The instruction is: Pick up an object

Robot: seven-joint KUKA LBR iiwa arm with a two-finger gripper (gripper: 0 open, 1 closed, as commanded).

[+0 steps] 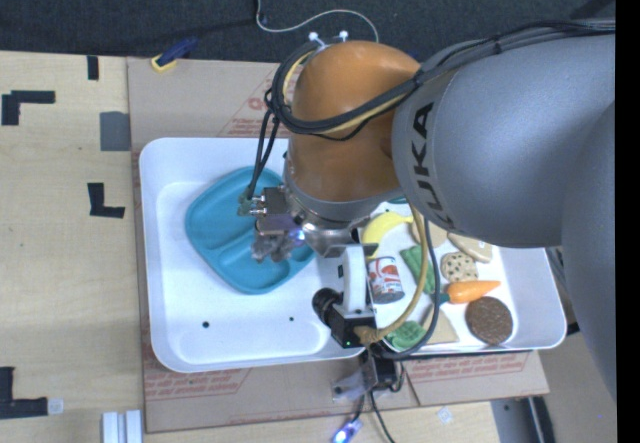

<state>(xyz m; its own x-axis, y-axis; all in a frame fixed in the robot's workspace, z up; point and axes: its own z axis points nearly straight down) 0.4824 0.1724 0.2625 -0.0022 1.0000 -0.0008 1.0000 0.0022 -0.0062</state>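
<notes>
The gripper (268, 243) hangs low over the blue plastic tray (232, 231), right above that tray's near right corner, and whether it is spread or pressed together I cannot tell, since the arm's bulk hides most of it from above. No object shows in its grasp. Just above it sits the orange band (345, 121) of the wrist, and the thick grey arm (520, 131) stretches away to the tray's right and fills that side of the scene. Black cables loop around the orange band and run down past the gripper.

The blue tray lies tilted in the left white bin (175, 311), which shows bare white floor on the tray's near side. To the tray's right, past the arm, the right white bin (545, 331) holds a cluster of small things: a yellow banana-like piece (385, 226), a small can with a red and white label (386, 278), an orange toy carrot (470, 290), a brown round disc (490, 319), a speckled cookie-like piece (458, 266) and something green (408, 335) at the near edge. They lie close together, several touching.

Both bins rest on a sheet of cardboard (190, 96) on the table (60, 231), well to the tray's left, which bears black tape marks.
</notes>
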